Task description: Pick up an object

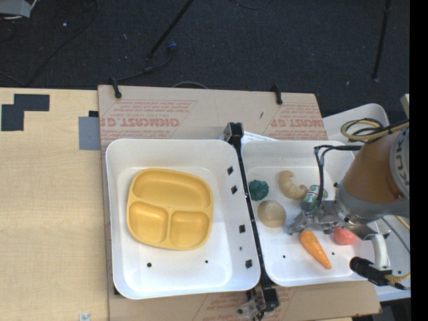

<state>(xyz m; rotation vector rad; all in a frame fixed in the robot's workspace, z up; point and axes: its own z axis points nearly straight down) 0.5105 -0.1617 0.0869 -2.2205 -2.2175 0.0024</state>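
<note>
In the right bin (287, 273), nearest the viewer, an orange carrot (315, 249) is lying at a slant, its thick end pointing up and left toward the gripper (311, 221). Just right of the carrot, a small pink-red object (345, 236) is sitting partly tucked under the arm (374, 179). The gripper is hovering low over the middle of this bin, right above the carrot's thick end; whether it is touching the carrot cannot be told. The metal parts there are blurred together, so the spread of the gripper cannot be told, and nothing is visibly sitting in its grasp.

Just left of the gripper, a round beige object (271, 213) is resting near the divider between the bins. A little farther back, a dark green lump (259, 190) is lying just beyond it, and a pale curved piece (291, 184) is lying to the right of that, close to the gripper's far side.

In the left bin (127, 273), a yellow divided plate (170, 207) is lying flat, with one long section on the far side and two smaller sections on the near side.

Both bins are sitting on a sheet of cardboard (167, 116) spread over the desk (47, 212), which is stretching away to the left.
</note>
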